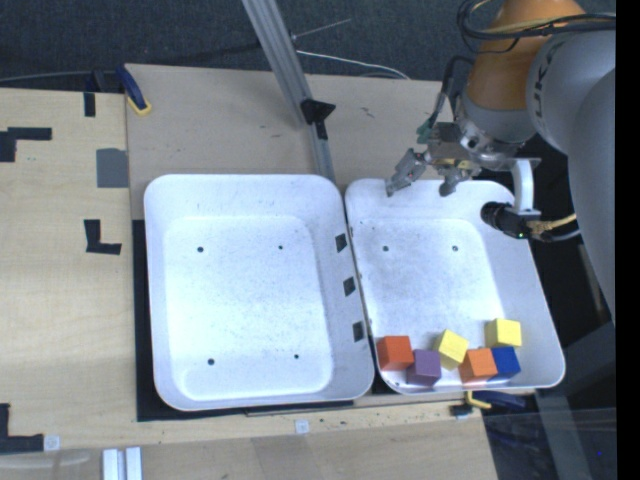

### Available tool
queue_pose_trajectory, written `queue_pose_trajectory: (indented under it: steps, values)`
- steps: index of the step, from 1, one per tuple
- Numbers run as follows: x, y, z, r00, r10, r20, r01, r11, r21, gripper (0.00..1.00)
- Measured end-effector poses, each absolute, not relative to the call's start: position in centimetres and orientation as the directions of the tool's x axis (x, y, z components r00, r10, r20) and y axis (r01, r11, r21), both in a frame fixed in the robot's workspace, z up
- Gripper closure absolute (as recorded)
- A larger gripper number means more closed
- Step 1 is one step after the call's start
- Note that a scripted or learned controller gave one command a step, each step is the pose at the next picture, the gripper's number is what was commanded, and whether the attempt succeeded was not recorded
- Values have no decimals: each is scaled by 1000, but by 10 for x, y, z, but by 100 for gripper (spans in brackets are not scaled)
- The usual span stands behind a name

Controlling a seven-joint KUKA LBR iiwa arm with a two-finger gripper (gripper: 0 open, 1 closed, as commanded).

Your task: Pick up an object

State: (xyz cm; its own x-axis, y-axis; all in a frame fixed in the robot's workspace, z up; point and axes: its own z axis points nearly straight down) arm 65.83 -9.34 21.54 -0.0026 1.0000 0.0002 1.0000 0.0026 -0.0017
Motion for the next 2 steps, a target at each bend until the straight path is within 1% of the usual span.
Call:
queue_pose_trajectory:
  steps: [1,2]
  values:
    - [680,-111,142,0,1000,-2,1000,0,-7,0]
    - [667,-41,195,-8,1000,2,1000,8,3,0]
